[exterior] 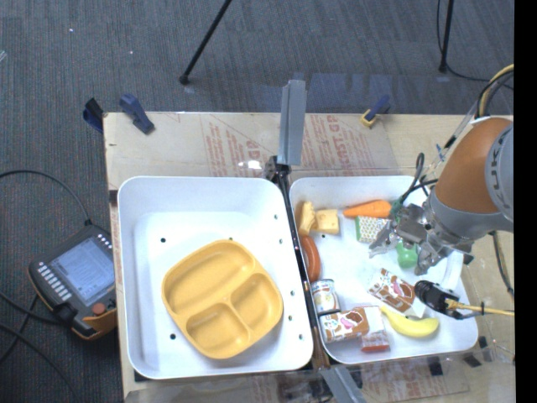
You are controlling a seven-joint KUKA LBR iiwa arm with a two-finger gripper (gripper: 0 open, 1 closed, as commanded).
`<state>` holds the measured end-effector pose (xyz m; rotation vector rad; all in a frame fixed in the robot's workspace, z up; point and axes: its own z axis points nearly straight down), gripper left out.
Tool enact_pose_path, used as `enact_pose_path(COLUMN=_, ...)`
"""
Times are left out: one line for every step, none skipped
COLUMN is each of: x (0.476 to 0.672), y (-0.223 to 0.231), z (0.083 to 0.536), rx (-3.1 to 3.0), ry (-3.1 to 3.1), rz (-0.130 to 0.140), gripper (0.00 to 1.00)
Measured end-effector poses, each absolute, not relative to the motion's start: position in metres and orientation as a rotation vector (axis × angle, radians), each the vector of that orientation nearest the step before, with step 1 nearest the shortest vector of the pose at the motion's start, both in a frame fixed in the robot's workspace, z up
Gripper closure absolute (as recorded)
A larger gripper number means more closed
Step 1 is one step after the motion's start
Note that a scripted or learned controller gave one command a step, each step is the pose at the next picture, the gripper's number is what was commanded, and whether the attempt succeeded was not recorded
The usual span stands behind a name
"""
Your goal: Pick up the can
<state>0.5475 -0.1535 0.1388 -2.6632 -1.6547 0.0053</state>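
The can (323, 296) is small, with a silver top and a dark printed label. It stands in the right bin (352, 185) against the left wall, toward the front. My gripper (408, 248) hangs over the right side of that bin, well to the right of the can and a little farther back. Its fingers (384, 241) are spread open on either side of a small green object (407, 255). Nothing is clamped between them.
The right bin also holds a carrot (369, 209), cheese pieces (317, 220), a snack packet (392, 289), a banana (411, 322), a brown box (352, 325) just in front of the can and a red-orange item (311, 259) behind it. A yellow divided plate (221, 299) lies in the left bin (143, 225).
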Motion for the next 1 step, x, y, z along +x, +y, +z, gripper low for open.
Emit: enact_pose_path(x=0.4940, y=-0.0945, z=0.1032, rx=-2.764, ry=-1.562, rz=-0.038, gripper=0.00)
